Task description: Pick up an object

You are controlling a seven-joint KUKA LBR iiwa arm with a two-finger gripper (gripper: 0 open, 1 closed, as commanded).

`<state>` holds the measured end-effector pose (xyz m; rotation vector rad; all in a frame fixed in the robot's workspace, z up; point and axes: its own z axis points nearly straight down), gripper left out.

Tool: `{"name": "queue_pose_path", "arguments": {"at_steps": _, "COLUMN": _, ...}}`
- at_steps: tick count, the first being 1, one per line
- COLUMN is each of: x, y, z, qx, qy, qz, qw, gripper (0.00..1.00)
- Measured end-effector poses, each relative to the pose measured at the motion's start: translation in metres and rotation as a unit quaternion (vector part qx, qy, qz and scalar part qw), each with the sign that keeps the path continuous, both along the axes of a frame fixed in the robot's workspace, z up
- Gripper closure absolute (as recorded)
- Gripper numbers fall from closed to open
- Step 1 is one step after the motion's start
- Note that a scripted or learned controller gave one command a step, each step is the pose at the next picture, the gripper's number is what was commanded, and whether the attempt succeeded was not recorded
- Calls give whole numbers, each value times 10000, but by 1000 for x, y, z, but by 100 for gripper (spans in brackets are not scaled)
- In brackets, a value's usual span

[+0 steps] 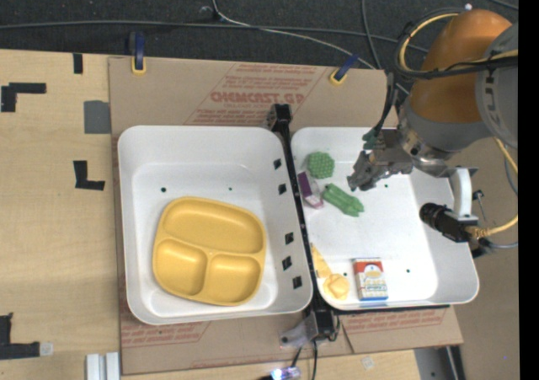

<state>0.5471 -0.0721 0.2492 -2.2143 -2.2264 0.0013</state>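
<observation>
target: green pickle-shaped toy [344,200], centre-right of frame in right bin [438,286] | gripper [364,178] just above-right of it; i cannot tell its spread | judged light, smooth, stiff; i would grip across its narrow middle

Fixed overhead cam, angled down on both bins [135,201]

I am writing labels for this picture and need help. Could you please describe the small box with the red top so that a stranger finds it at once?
Look at the right bin of the two white ones. Along its near edge lies a small box, red on top and white with blue below. A yellow piece lies just left of it, but the box is the one flat rectangular thing there with print on it.
</observation>
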Motion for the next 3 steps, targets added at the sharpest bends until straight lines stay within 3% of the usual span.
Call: {"name": "queue_pose_path", "arguments": {"at_steps": 3, "x": -10, "y": 159, "z": -16, "qx": 0, "qy": 2, "qz": 7, "qw": 10000, "gripper": 100}}
